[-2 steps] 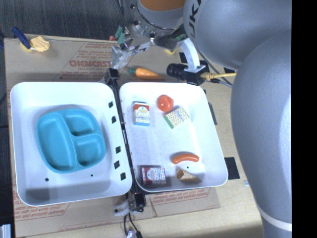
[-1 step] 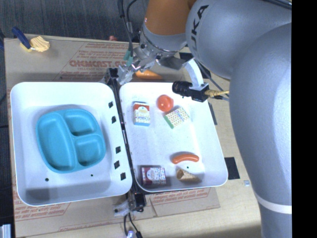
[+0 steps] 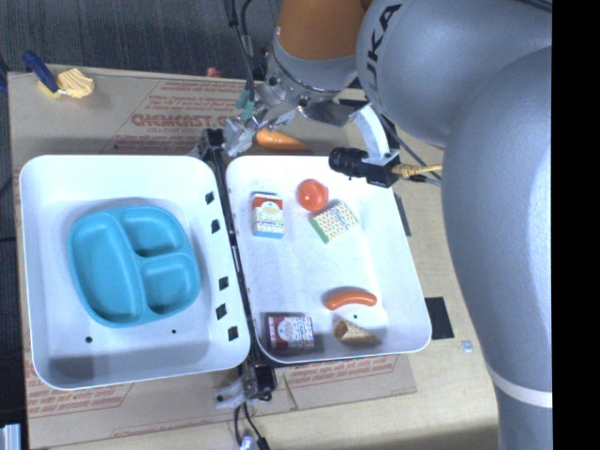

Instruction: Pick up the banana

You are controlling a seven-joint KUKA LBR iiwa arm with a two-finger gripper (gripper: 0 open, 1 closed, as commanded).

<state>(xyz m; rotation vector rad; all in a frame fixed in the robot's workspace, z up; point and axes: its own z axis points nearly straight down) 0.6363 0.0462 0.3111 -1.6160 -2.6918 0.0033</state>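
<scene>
My gripper [image 3: 247,126] hangs over the far rim where the two bins meet, low under the arm's orange band. Just to its right an orange, carrot-like piece [image 3: 279,141] lies at the far edge of the right bin [image 3: 412,298]; whether the gripper touches it I cannot tell. A pale yellow object [image 3: 76,84] with a blue handle lies on the bench at the far left, outside both bins. Whether that is the banana I cannot tell.
The right bin holds a small carton [image 3: 268,215], a red tomato [image 3: 313,194], a green checkered box [image 3: 335,221], an orange sausage [image 3: 351,299], a tan piece [image 3: 358,331] and a dark red box [image 3: 289,331]. A blue divided tray [image 3: 136,262] lies in the left bin [image 3: 37,251].
</scene>
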